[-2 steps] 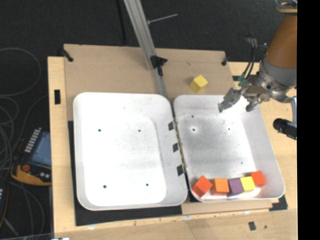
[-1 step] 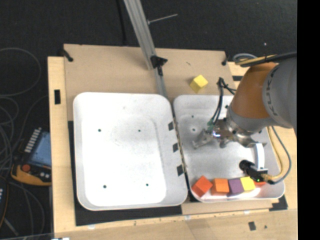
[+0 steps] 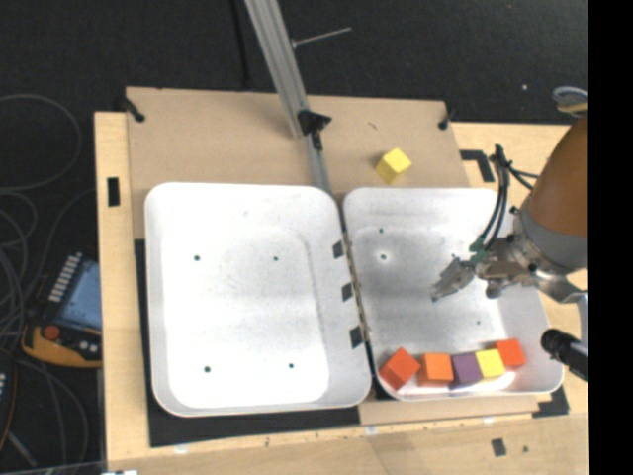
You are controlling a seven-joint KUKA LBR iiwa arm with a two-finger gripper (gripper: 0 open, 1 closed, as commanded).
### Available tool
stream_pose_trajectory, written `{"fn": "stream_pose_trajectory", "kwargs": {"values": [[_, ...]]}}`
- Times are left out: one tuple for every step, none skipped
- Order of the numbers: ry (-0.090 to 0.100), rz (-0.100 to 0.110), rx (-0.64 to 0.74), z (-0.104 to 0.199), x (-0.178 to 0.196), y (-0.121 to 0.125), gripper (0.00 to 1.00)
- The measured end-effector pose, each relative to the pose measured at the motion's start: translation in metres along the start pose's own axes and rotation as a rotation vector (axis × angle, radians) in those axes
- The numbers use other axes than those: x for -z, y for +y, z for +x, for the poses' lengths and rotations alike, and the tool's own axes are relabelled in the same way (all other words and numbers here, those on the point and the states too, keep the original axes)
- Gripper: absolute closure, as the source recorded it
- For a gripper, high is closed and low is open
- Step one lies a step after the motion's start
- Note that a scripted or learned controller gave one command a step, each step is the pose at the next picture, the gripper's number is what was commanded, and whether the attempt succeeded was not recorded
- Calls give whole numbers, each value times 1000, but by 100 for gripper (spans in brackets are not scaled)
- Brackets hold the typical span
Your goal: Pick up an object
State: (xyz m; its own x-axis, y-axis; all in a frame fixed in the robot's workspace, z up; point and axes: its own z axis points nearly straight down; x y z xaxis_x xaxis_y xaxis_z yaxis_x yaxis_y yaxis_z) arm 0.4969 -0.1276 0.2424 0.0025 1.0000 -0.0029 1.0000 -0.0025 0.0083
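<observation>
Along the near wall of the right bin (image 3: 415, 211) lie several blocks in a row: a red-orange block (image 3: 401, 367), an orange block (image 3: 436, 367), a purple block (image 3: 465, 368), a yellow block (image 3: 491, 363) and another red-orange block (image 3: 511, 353). My gripper (image 3: 450, 280) hangs over the middle of the right bin, above and behind the row, with its fingers pointing left and nothing visibly between them. A yellow cube (image 3: 394, 164) rests on the bench behind the bins.
The left bin (image 3: 242, 295) sits beside the right one, joined by dark clips. A slanted metal rail (image 3: 282, 62) runs from the top down to the bins' seam. Cables and a handheld device (image 3: 69, 305) lie on the floor at the left.
</observation>
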Motion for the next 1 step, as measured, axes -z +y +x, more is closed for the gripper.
{"fn": "stream_pose_trajectory", "kwargs": {"values": [[2,10,0,-7,-27,-1,0]]}}
